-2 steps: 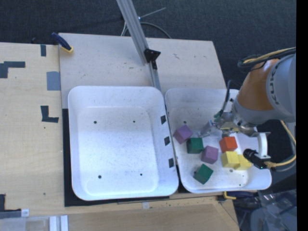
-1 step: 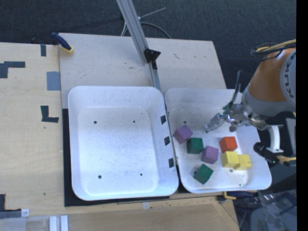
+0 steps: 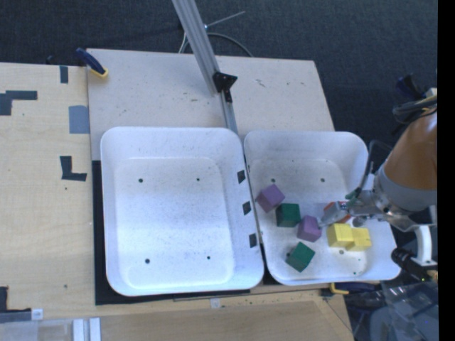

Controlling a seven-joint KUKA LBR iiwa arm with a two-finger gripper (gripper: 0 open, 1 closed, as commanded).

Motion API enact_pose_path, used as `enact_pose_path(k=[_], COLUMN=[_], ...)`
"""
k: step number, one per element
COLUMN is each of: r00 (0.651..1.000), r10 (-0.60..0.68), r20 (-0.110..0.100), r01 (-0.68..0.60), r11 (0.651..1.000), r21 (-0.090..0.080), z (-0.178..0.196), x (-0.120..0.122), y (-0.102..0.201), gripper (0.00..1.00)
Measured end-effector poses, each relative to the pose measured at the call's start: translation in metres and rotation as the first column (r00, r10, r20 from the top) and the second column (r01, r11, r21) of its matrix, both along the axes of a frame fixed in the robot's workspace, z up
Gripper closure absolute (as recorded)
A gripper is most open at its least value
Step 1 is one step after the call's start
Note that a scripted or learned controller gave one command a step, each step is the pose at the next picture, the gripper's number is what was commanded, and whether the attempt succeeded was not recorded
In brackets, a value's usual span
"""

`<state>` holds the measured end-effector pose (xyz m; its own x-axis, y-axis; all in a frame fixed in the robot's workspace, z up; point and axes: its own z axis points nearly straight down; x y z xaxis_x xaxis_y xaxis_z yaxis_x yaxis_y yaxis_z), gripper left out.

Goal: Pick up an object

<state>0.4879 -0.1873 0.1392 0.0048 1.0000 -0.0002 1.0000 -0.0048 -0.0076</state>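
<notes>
White plastic, two shallow bins side by side on the pale wooden bench (image 3: 43, 190), and all the action sits in the right-hand bin (image 3: 341, 144). The left-hand bin (image 3: 170, 219) shows only its speckled floor and four small dark dots.

Over to the right bin: five blocks scattered across its lower half. A pale purple cube (image 3: 270, 197) lies highest, tilted on a corner. Just beside it, lower right, a dark green cube (image 3: 288, 214). Near that, a second purple cube (image 3: 309, 228). Further down towards the front wall, another dark green cube (image 3: 301, 256), turned at an angle and apart from the rest. And at the right, a yellow block (image 3: 348, 236), blocky and irregular in outline.

In comes the grey arm with its orange band (image 3: 416, 158) from the right edge, reaching over the bin's right wall. The claw (image 3: 340, 212) hangs low just above the yellow block's upper left corner, between that block and the second purple cube. A bit of red and green shows on it. Whether its tips are spread or closed, I cannot tell; the metalwork blurs together there. No block shows between them.

Up top, a grey metal rail (image 3: 202, 41) slants down to the seam between the bins.
</notes>
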Motion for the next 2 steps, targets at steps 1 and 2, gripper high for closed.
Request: enact_pose_path(k=[1, 2], r00=[0.999, 0.999], r10=[0.005, 0.004], r20=[0.035, 0.034], r01=[-0.004, -0.004], r11=[1.0, 1.0], r21=[-0.01, -0.009], z=[-0.0222, -0.0136], x=[0.0135, 0.0136], y=[0.0243, 0.0252], gripper=[0.0, 1.0])
